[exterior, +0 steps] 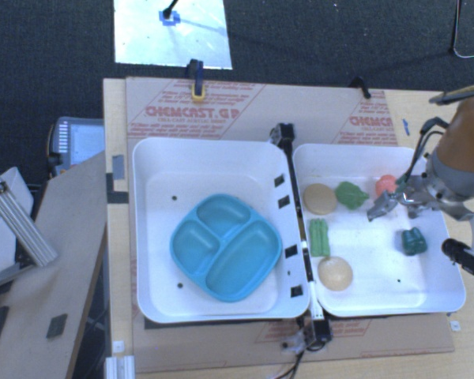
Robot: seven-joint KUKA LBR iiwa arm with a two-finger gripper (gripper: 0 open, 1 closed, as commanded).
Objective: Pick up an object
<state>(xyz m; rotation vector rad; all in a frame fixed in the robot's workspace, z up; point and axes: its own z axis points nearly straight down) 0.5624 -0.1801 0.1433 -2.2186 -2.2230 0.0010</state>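
The divided plate (225, 246) lay in the left bin (154, 164). In the right bin (442, 290), two round pieces (320, 198) (335, 273) sat near the left wall with a ridged piece (319, 237) between them. A leafy piece (351, 194) lay right of the rear round one, and a small dark object (413, 242) lay well right.

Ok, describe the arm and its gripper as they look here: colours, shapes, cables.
The arm enters from the right with a rounded orange band over a grey wrist section. A thin dark cable loops along its left side. Below sits the gripper, a metallic grey assembly with small pale and dark fittings, ending in a light grey fingertip over the right bin. A black part juts out at the bin's right rim.
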